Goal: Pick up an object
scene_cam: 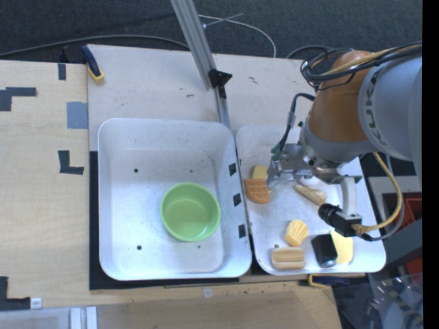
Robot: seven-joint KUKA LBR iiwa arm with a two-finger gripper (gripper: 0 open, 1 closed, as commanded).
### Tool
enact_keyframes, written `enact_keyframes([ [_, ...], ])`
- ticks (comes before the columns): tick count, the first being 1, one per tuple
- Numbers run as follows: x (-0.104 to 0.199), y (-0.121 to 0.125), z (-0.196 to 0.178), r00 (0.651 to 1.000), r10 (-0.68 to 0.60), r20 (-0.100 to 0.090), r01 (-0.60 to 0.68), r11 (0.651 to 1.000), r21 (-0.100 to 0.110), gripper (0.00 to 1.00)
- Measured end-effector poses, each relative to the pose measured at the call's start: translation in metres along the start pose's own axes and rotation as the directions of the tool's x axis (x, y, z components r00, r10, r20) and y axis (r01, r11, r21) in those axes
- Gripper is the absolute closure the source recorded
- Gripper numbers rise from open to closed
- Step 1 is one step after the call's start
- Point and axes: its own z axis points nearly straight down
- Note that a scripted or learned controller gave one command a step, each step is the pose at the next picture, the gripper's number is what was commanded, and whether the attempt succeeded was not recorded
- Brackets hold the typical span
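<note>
While the left bin (123, 142) held just a green bowl (191, 212), we watched the gripper (276, 172) hanging low in the right bin (374, 258) — the orange waffle piece (258, 192) lay right beside it, just down-left, a pale yellow piece (259, 173) touching it above. How the tool was set, we couldn't tell. Further right lay a beige stick (310, 194), a yellow shell (296, 232) and a bread roll (287, 257) — tight quarters, we judged, by the bin wall.

A pale wooden bench (41, 204) bears grey tape marks (77, 115). Beyond it lies dark carpet (82, 9) crossed by loose cables (233, 26). A slanted metal pole (192, 26) rises over the bench.
</note>
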Motion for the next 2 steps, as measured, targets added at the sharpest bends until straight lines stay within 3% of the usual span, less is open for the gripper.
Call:
enact_keyframes([
  [2, 0.092, 0.025, -0.011, 1.000, 0.000, 0.000, 0.000, 1.000, -0.002, 1.00],
])
